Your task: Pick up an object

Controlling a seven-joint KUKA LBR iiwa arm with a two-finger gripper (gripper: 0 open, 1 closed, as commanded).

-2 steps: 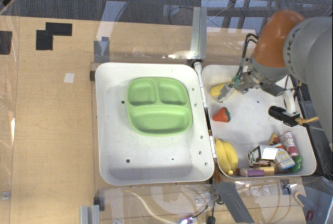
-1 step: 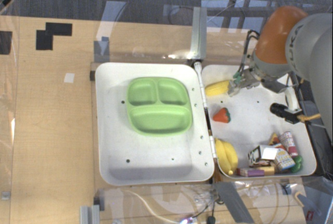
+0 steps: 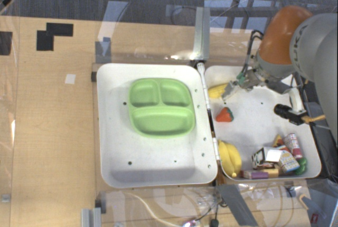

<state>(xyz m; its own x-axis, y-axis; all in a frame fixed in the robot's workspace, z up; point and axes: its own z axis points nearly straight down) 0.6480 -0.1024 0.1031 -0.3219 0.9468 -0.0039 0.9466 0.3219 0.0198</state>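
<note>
The grey arm (image 3: pixel 317 41), smooth and rounded with a glossy orange band (image 3: pixel 280 36), reaches from the right over the right bin (image 3: pixel 264 115), 1 of 2 shallow white bins with rounded corners. Its gripper (image 3: pixel 231 90) hangs low near the bin's upper left corner, its tip just beside a small yellow piece (image 3: pixel 216 91); whether the claw is spread or pressed together cannot be told at this size. Below it, apart, lies a red strawberry (image 3: pixel 224 114) with a green cap. A curved yellow banana (image 3: pixel 229 157) rests along the bin's lower left wall. In the lower right corner sits a jumble of small boxes and cans (image 3: pixel 280 160), too small to tell apart. The left bin (image 3: pixel 113 131) holds a matte green plate (image 3: pixel 161 107) with 3 compartments.
</note>
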